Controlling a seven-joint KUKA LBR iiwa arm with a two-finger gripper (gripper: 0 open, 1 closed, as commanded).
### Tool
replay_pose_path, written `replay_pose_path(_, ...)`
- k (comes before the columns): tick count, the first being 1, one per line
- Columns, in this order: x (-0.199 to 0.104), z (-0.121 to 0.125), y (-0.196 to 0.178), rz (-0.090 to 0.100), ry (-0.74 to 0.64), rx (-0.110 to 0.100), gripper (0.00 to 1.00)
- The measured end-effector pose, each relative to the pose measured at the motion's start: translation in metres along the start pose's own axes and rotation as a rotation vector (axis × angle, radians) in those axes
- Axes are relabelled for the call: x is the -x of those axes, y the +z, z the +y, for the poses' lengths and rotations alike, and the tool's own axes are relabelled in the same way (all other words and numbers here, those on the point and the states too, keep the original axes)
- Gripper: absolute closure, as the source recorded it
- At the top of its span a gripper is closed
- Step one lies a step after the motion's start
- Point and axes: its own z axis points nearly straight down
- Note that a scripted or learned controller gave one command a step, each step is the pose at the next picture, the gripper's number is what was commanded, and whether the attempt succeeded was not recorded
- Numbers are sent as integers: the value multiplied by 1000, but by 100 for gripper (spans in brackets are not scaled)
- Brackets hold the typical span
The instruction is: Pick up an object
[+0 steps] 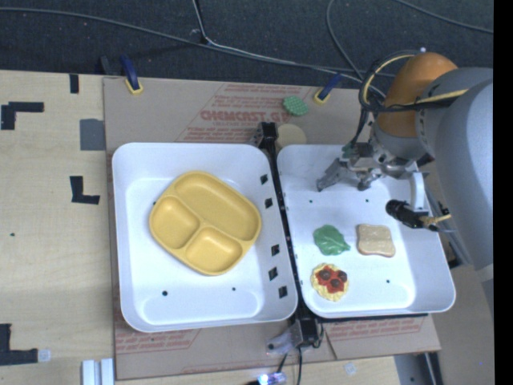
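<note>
Bins sit side by side on the tabletop (48,215), two shallow white ones on a sheet of brown cardboard (216,115). The left bin (136,295) holds a yellow divided tray (205,221), lying flat and turned at an angle, with three compartments showing. The right bin (425,291) holds three small play-food pieces in its near half: a green leafy piece (330,239), a tan toast slice (375,240) just to the right of it, and a round yellow piece with red and dark spots (329,281) below the green one. The three lie close together but apart from each other.

The grey arm (469,159), with its orange band (418,87) above the wrist, reaches in from the right over the far half of the right bin. The gripper (341,176) hangs there with its two fingers spread open, one finger (327,180) pointing left toward the bin divider, and nothing between them. It is well apart from the three food pieces.

A small green object (295,105) rests on the cardboard beyond the bins, and dark cables (240,50) trail across the floor behind.
</note>
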Motion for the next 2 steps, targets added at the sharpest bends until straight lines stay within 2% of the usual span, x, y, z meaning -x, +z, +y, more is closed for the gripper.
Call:
replay_pose_path(1,0,1,-14,-2,-1,3,100)
replay_pose_path(2,-7,-4,-72,2,1,4,100)
